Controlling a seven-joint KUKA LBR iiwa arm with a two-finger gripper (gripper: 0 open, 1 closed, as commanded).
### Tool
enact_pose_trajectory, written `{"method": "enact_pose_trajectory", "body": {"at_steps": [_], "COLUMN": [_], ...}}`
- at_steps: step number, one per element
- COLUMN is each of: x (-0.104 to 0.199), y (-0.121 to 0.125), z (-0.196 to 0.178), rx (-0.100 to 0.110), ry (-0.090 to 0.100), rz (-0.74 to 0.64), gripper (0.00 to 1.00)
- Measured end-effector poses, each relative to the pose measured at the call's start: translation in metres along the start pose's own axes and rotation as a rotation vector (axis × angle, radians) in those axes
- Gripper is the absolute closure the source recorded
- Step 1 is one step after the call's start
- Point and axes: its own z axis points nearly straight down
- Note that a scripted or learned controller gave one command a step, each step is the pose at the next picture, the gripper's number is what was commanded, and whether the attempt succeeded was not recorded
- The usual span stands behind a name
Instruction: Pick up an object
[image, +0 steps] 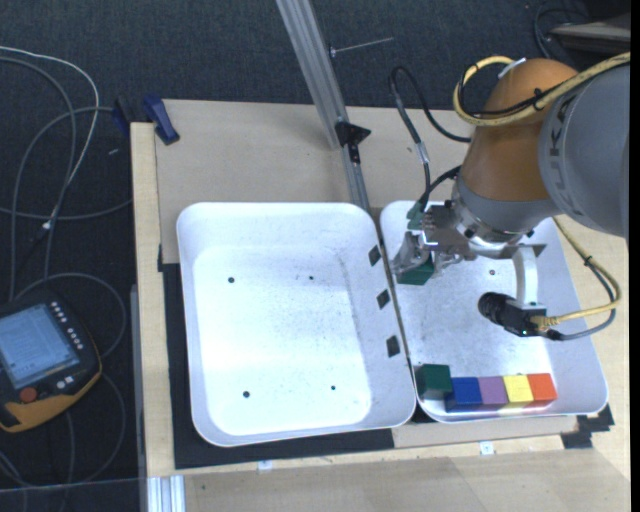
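Pincer (418, 262) looks clamped on a small green block (420, 270), bin wall (397, 300) just left; thin grip, could slip out.

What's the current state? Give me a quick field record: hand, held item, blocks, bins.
hand: over the right bin, near its left wall, at
held item: a green block sits between the fingers
row of blocks: green, blue, purple, yellow, orange, along the right bin's near edge
left bin: white, speckled floor with a few dark dots
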Motion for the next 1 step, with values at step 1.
{"method": "enact_pose_trajectory", "body": {"at_steps": [1], "x": [0.0491], "y": [0.0174], "z": [-0.0002], "rx": [0.002], "ry": [0.0], "rz": [0.0], "gripper": [1.0]}}
